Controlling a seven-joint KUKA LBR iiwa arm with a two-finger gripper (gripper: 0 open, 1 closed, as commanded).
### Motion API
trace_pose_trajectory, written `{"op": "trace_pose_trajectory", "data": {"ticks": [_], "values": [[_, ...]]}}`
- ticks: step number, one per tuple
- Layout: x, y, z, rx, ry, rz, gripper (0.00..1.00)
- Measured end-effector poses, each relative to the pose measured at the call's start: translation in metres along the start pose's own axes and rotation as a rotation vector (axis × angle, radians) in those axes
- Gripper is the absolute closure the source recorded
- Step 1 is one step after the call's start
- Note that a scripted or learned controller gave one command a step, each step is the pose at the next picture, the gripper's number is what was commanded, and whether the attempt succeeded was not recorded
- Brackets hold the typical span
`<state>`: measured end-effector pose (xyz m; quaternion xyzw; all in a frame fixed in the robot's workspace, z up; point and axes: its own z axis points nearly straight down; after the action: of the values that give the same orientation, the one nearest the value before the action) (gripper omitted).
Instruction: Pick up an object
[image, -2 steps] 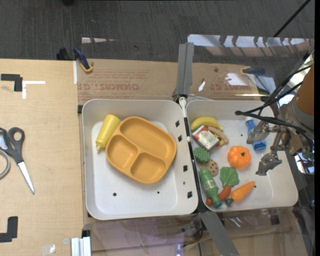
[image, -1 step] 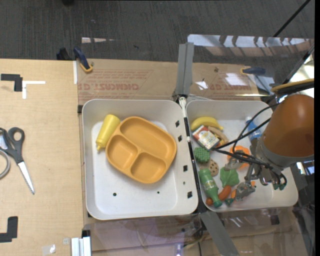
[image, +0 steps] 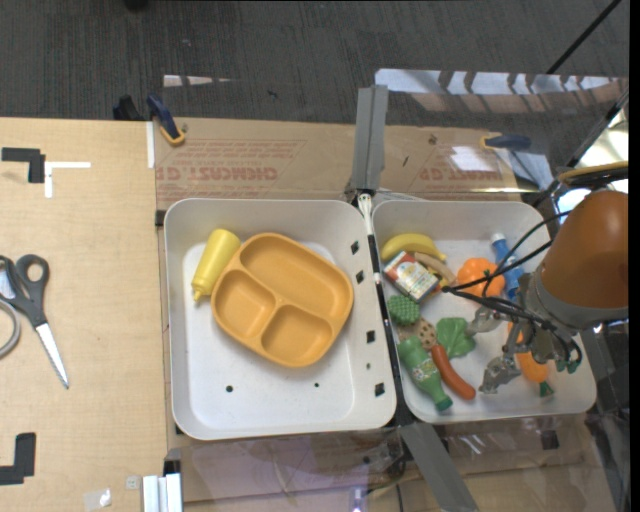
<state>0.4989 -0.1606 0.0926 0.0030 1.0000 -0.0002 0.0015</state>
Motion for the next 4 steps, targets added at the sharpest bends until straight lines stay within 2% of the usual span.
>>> {"op": "trace_pose_trajectory", "data": {"ticks": [1,2,3,4], "values": [[0.021,0.057,0.001,-0.001,0.002,-0.040,0.00],[-0.064,0.062,0.000,0.000,-0.002,0.008,0.00],[-0.012,0.062,0.001,0.000,0.002,0.335,0.00],[-0.089,0.062,0.000,0.001,-0.002,0.391,0.00]]}}
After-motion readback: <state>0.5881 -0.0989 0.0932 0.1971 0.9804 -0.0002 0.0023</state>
